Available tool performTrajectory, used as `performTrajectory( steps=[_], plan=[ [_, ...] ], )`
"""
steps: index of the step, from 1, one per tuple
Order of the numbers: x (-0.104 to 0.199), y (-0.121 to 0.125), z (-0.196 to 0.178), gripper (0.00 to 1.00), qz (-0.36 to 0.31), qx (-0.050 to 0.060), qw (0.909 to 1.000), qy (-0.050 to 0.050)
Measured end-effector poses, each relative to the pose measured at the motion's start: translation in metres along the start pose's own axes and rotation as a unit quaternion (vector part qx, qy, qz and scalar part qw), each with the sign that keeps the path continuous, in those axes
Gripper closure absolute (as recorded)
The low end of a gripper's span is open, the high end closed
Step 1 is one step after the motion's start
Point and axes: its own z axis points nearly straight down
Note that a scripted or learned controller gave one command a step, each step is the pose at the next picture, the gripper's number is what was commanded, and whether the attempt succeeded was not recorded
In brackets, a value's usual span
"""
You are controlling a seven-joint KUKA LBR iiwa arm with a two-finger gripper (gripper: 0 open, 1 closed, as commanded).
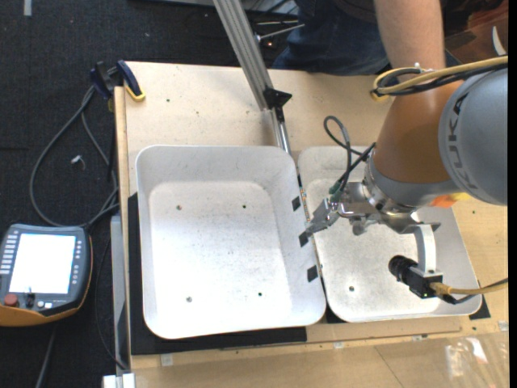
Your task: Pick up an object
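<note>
Camera view shows the claw [333, 211], state untellable, low over the right bin [380, 293] near the left bin [218, 241]; with no object seen beneath, it may grab nothing.

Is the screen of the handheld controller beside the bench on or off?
On: the controller's screen glows bright white against its dark frame.

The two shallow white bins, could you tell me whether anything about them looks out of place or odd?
Nothing looks spilled or damaged. The larger left white bin sits slightly rotated against the right white bin, its rim overlapping the neighbour's edge. The grey arm's gripper hangs over that seam.
</note>
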Motion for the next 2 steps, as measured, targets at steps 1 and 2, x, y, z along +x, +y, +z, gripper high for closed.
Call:
performTrajectory(
  steps=[1, 2],
  plan=[
    [-0.024, 0.021, -0.048, 0.0, 0.004, -0.004, 1.0, -0.002],
    [0.005, 0.01, -0.054, 0.0, 0.002, -0.001, 1.0, -0.001]
  ],
)
